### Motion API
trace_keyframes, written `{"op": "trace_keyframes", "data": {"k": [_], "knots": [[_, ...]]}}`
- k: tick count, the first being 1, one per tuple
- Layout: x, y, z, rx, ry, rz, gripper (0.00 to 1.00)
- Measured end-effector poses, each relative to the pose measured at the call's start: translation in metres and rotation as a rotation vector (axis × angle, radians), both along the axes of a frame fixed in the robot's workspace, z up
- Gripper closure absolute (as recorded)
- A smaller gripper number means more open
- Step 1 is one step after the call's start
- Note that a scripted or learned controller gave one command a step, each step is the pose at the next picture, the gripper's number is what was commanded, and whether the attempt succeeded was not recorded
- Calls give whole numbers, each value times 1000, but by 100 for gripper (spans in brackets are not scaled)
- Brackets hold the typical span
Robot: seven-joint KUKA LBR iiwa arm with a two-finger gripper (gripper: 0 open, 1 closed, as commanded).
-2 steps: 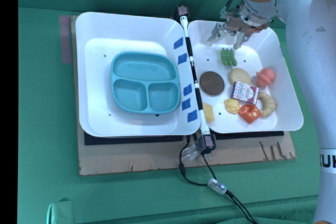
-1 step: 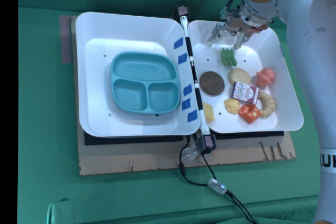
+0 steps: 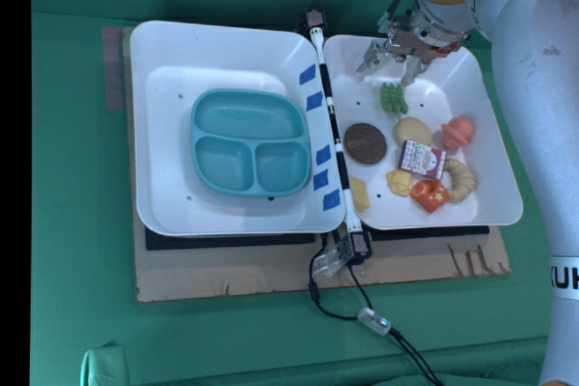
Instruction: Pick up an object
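Toys crowd the right bin's (image 3: 493, 211) near edge: a red block (image 3: 431, 194), a croissant (image 3: 460, 180) and a small printed box (image 3: 422, 159), packed tight. Farther in lie a brown cookie (image 3: 365, 143) and a green pea pod (image 3: 393, 98), apart from the heap, so we judge it easiest to take. At the far edge our gripper (image 3: 391, 68) hangs above it, fingers spread, nothing between them.

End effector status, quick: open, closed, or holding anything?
End effector: open, holding nothing, poised above the green toy in the right bin.
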State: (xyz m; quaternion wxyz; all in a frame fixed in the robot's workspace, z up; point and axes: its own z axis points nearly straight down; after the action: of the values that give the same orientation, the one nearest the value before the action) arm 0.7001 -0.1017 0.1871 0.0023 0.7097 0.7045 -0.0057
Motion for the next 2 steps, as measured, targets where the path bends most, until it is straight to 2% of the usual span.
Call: {"op": "trace_keyframes", "data": {"k": [2], "knots": [[0,0,-1,1,0,3,0]]}}
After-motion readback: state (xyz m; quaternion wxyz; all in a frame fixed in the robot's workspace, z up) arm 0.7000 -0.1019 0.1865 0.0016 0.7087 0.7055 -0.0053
